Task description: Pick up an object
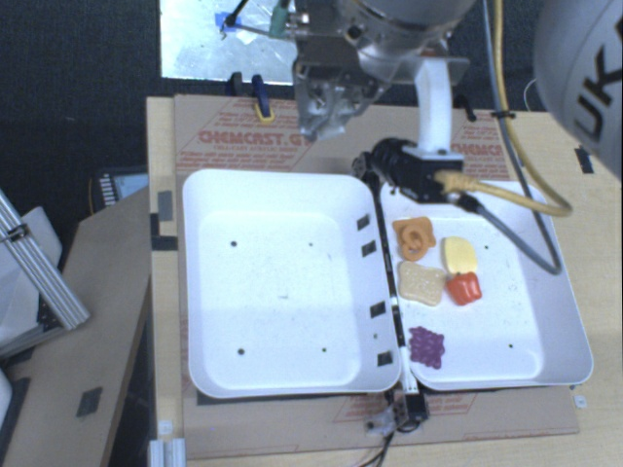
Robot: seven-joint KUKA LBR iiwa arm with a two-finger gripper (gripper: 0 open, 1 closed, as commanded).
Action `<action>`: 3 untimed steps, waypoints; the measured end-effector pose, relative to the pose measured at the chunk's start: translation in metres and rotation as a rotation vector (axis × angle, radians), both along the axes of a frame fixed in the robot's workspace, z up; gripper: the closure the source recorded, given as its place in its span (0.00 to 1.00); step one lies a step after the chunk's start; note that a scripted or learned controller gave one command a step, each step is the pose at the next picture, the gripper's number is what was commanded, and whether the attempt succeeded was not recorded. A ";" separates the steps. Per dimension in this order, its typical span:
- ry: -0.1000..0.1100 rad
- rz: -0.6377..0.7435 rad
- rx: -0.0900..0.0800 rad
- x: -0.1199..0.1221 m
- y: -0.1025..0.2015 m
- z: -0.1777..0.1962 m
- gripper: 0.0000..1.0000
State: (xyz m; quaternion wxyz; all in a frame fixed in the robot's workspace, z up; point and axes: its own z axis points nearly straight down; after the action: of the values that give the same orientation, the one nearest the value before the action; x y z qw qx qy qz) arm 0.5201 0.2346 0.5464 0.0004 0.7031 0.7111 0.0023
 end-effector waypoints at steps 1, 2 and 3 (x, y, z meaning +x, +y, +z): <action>0.001 0.001 0.000 0.000 0.000 0.000 0.00; -0.001 0.006 0.001 0.000 0.000 0.011 1.00; 0.004 -0.022 -0.004 -0.035 -0.133 -0.012 1.00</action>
State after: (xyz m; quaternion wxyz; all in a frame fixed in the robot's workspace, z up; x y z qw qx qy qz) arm 0.4852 0.1016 0.5345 0.0004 0.7109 0.7033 -0.0003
